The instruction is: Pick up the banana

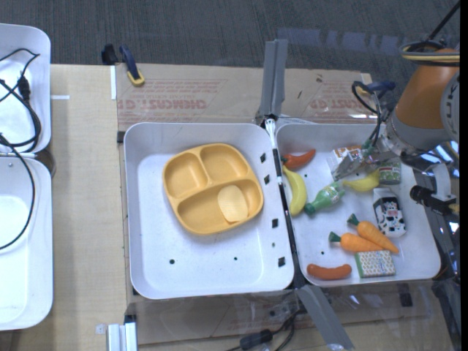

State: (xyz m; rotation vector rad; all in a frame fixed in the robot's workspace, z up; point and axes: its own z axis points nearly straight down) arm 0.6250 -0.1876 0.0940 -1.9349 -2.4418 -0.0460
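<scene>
Two bins (146, 269), right holds banana (296, 190), perhaps another

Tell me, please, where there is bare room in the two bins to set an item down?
The left bin has bare floor in front of and to the left of the yellow divided plate. The right bin is crowded: bananas, carrots, a green bottle and a sausage, with only small gaps between them.

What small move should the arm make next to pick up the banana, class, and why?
Probably lift a little and check the hold. The gripper is low in the right bin, right at a yellow banana lying there, but a grasp isn't clear. A second banana lies apart, by the bin's left wall.
</scene>
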